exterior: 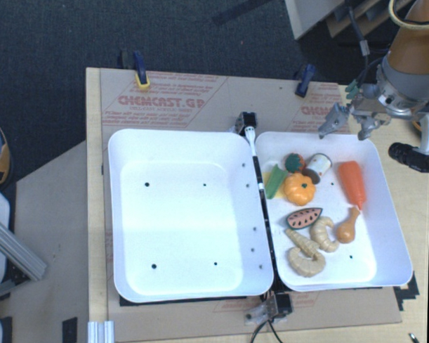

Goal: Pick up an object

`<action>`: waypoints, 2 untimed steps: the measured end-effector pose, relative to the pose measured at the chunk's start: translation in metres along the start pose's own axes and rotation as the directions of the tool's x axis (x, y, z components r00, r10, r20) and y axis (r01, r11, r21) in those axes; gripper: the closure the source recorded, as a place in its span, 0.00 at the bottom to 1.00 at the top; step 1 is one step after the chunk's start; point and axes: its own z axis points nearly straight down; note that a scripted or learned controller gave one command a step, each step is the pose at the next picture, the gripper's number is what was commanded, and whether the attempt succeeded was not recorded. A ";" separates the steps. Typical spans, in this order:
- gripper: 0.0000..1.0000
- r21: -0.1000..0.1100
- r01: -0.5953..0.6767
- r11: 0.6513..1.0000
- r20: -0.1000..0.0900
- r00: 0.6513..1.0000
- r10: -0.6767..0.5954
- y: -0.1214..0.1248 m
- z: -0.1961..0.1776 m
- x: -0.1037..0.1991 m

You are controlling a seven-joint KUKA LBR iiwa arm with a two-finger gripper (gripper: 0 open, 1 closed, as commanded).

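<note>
On the bench [94,198] we log two white bins, largest first. At 9 o'clock sits the left bin [131,150]; at 3 o'clock the right bin [388,229] carries all the small goods, the two touching along a dark seam.

Arm [414,48]: entering at 1 o'clock, orange band above a grey wrist. Its gripper [348,125] hangs over the right bin's far rim, fingers spread apart, and we see nothing between them.

Contents of the right bin, by size:
- orange carrot [352,182], toward 2 o'clock, lying lengthwise near the right wall.
- orange pumpkin [299,188], centre, touching the green leaf.
- tan shrimp-like piece [306,262], 6 o'clock.
- pale curled piece [325,234], just above it.
- watermelon slice [304,218], below the pumpkin.
- drumstick [348,228], tilted, beside the curled piece.
- green leaf [274,181], against the seam at 9 o'clock.
- white-and-dark piece [317,164], 12 o'clock; we cannot tell what it is.
- small green-and-red item [293,161], beside it.
</note>
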 end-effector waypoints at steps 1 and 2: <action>0.00 0.015 0.000 1.000 -0.005 1.000 0.000 -0.039 0.130 0.032; 0.00 0.006 -0.001 1.000 -0.002 1.000 0.001 -0.065 0.160 0.049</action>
